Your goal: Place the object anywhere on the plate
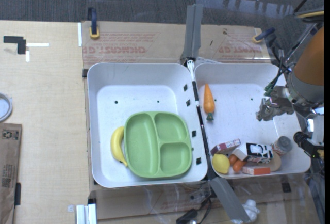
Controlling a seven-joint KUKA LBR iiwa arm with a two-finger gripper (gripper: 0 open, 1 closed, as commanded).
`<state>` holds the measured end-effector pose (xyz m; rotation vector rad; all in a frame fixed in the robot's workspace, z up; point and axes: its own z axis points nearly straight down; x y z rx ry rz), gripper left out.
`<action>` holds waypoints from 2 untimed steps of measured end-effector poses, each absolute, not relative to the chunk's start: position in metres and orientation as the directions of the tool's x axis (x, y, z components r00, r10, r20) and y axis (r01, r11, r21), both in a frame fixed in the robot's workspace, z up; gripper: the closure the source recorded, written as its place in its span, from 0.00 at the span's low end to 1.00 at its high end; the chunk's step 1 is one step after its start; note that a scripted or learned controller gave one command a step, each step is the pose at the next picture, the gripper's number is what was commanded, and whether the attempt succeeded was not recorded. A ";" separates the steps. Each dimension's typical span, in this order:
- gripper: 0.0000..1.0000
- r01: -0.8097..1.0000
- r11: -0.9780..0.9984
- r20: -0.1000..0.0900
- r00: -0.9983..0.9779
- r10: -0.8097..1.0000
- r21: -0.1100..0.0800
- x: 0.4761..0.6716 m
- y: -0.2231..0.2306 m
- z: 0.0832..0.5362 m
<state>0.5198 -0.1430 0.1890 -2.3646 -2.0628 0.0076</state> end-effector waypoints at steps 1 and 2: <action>1.00 0.995 -0.100 -0.002 0.100 0.995 -0.005 0.649 -0.018 0.214; 1.00 0.999 -0.050 -0.003 0.050 0.999 -0.008 0.579 0.044 0.187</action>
